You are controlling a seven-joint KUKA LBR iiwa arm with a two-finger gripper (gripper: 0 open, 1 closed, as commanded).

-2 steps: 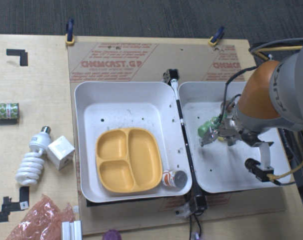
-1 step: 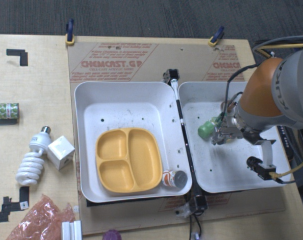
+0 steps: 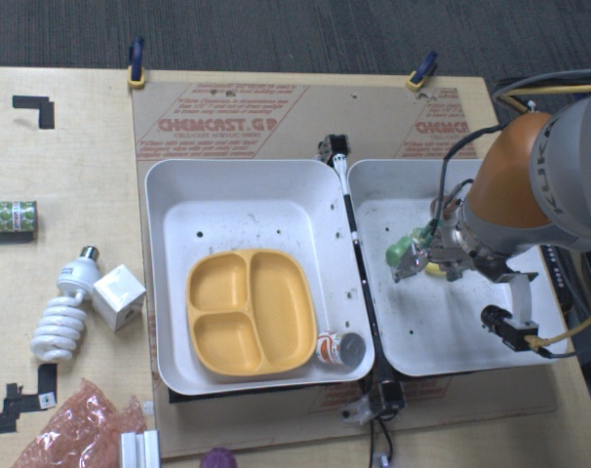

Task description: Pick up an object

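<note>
1. At the near edge of the left bin (image 3: pixel 159 261) a small can (image 3: pixel 340 349) lies on its side, touching the yellow divided plate (image 3: pixel 249 310).
2. In the right bin (image 3: pixel 393 349) the gripper (image 3: pixel 413 261) is low over the floor; a green object (image 3: pixel 405 247) is at its tip, with something yellow (image 3: pixel 434 270) just beside; whether the claw grasps it, I cannot tell.
3. Farther back, brown cardboard (image 3: pixel 227 115) is under both bins.

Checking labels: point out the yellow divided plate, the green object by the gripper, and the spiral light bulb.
yellow divided plate (image 3: pixel 251 312), camera view, centre ridge
green object (image 3: pixel 405 248), camera view, its left lobe
spiral light bulb (image 3: pixel 59 320), camera view, white coil
</note>
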